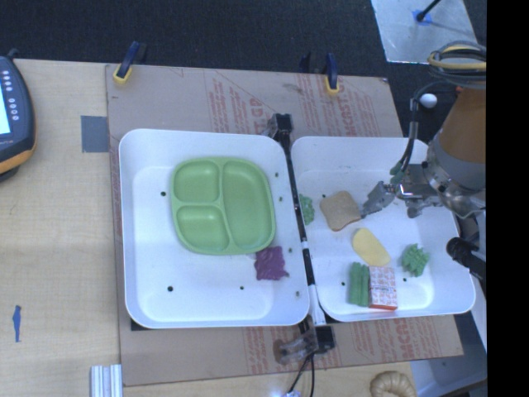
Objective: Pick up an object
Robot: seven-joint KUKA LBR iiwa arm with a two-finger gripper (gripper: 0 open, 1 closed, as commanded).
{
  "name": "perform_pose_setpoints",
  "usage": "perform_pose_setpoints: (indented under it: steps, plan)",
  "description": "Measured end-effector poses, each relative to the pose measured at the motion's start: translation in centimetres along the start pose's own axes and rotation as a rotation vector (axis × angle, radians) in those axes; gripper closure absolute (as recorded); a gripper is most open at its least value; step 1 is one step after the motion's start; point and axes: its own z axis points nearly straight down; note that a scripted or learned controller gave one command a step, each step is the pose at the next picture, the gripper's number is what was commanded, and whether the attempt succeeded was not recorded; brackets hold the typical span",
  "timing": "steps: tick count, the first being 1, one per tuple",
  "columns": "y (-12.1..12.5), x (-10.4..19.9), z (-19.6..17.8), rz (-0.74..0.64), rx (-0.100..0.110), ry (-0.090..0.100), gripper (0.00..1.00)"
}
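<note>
Camera view gives you both white bins side by side on the bench. Your gripper (395,195) hangs over the right bin (331,151) near its far right corner, its two fingers spread apart with nothing between them; one tip sits close to the toast slice (340,210) but, as far as the slant lets you judge, does not touch it. That toast lies toward the bin's left wall, with a small green piece (307,209) against that wall beside it. Just nearer the front you see a yellow oval piece (370,247), and by the front edge a green bar (358,284) touching a red-and-white packet (383,287). A green leafy piece (414,260) rests near the right wall. In the left bin (136,222) a green divided plate (223,205) sits centrally, a purple piece (270,263) at its front right corner.
</note>
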Motion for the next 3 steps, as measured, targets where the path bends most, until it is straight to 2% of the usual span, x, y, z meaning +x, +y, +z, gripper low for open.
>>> perform_pose_setpoints:
  steps: [1, 2, 3]
  plan:
    - [-4.6, -1.1, 13.4, 0.002, 0.009, 0.001, 0.0]
    - [-4.2, -1.2, 11.7, -0.003, 0.001, -0.001, 1.0]
    - [-1.7, 1.0, -2.6, -0.003, -0.018, -0.002, 1.0]
